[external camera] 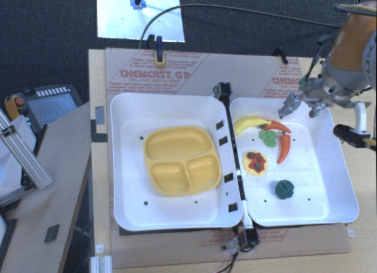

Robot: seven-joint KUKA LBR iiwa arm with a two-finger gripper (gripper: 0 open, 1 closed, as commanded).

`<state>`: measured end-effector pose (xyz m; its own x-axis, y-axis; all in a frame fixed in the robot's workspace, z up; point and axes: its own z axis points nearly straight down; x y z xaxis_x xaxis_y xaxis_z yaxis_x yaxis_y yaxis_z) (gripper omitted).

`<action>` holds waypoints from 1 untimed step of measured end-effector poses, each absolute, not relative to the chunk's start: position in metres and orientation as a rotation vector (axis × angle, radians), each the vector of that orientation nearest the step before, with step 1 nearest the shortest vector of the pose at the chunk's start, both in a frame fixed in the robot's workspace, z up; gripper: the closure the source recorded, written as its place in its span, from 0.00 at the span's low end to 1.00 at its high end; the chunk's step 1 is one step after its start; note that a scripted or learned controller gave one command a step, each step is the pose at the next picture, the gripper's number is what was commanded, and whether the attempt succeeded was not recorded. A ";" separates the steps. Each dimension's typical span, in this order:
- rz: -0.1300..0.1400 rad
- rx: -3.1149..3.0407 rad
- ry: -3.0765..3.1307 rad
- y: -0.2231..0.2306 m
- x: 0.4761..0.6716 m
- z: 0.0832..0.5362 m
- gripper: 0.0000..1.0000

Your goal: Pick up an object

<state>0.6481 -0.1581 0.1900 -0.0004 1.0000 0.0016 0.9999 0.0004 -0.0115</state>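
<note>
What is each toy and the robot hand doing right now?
end effector: open, holding nothing, above the right bin's far edge
banana: lying in the right bin
carrot: lying in the right bin
pizza slice: lying flat
dark green ball: resting alone, near side
yellow tray: right way up in the left bin

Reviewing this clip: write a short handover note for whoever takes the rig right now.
Tool: over the right bin's far edge, nothing seen between its fingers.
Right bin holds a banana, carrots, a green leafy piece, a small pizza and a dark green piece.
Left bin holds a yellow divided tray.
Done: nothing picked.
Left: descend, grasp one item, lift.
</note>
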 end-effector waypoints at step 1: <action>-0.001 -2.219 -2.226 -0.158 0.651 0.198 0.00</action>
